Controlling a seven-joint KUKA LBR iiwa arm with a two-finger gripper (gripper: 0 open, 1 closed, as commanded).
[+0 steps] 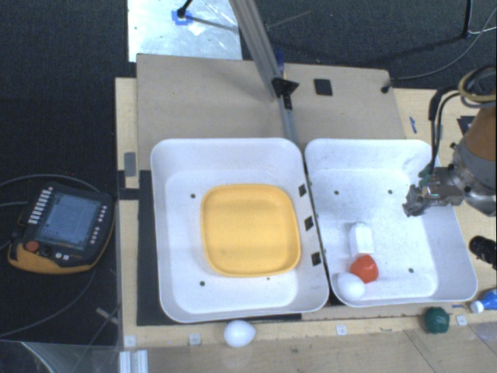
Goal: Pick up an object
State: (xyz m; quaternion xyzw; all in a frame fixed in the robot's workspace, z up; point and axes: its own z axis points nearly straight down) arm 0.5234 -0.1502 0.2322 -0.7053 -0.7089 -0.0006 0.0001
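Camera view looks down on two white bins that sit side by side on a brown bench [342,119]. The left bin [175,286] holds a big yellow plate [251,228] with round corners. The plate lies flat in the middle of that bin.

The right bin [450,274] holds three small things, all close together near its front left corner. A white block [360,238] lies a bit farther back. A red ball [363,268] sits just in front of the block and looks like it touches it. A white egg [350,287] sits in the corner, right next to the red ball.

The grey arm comes in from the right side. Its gripper [415,203] hangs over the right side of the right bin, well away from the three small things. The gripper is dark and small here, so I cannot tell if it is wide or narrow. Nothing can be seen in it.

Another white egg [239,332] lies on the bench in front of the left bin, outside of it. A dark green ball [436,319] lies on the bench by the front right corner of the right bin. A yellow and grey control pad [60,231] rests on the dark floor to the left of the bench.
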